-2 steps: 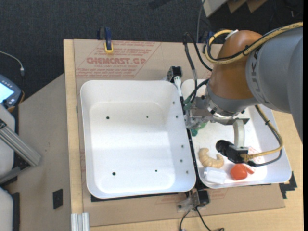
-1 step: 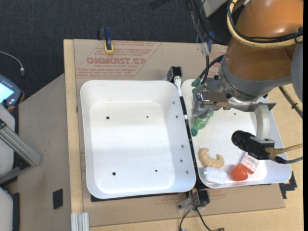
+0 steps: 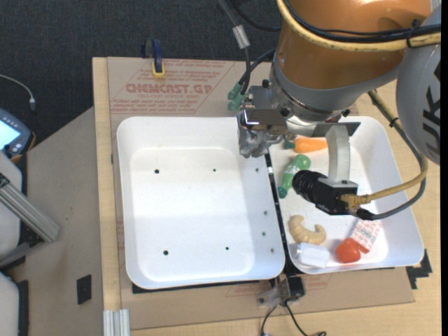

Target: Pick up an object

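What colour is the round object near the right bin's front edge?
Red-orange; the round object shows best in the camera view.

Two white bins; five small items lie in the right one.

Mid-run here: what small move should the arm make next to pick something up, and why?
Probably shift the pincer a little toward the right bin before descending. It hangs over the divide between the bins, while the green toy, carrot and tan curved piece all lie in the right bin.
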Motion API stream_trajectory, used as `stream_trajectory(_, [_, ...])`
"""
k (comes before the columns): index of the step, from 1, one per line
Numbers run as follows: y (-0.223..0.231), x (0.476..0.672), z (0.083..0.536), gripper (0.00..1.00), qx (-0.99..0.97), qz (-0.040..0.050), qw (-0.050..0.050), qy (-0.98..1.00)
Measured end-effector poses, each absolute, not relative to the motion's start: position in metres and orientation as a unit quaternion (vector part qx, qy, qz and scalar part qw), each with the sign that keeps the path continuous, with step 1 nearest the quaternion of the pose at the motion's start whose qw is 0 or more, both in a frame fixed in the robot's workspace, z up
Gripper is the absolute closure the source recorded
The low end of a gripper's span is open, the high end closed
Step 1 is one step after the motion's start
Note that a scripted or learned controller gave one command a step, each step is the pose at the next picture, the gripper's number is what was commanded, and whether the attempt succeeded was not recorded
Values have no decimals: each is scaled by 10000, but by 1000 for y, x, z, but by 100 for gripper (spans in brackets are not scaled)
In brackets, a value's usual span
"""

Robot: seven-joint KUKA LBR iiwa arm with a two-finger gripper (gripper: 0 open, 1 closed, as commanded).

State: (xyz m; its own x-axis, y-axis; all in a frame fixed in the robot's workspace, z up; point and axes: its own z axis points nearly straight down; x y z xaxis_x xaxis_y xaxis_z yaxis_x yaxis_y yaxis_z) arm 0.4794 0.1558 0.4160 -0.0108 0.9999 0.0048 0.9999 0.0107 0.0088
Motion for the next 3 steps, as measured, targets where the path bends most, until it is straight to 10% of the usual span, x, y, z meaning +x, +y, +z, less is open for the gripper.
stream_trajectory(1, [150,479,412,0,7067,-3,0,7075])
stream_trajectory(2, [151,480,423,100,7063,9,10,7079])
stream_trajectory(3, [47,490,276,100,7115,-71,-36,7026])
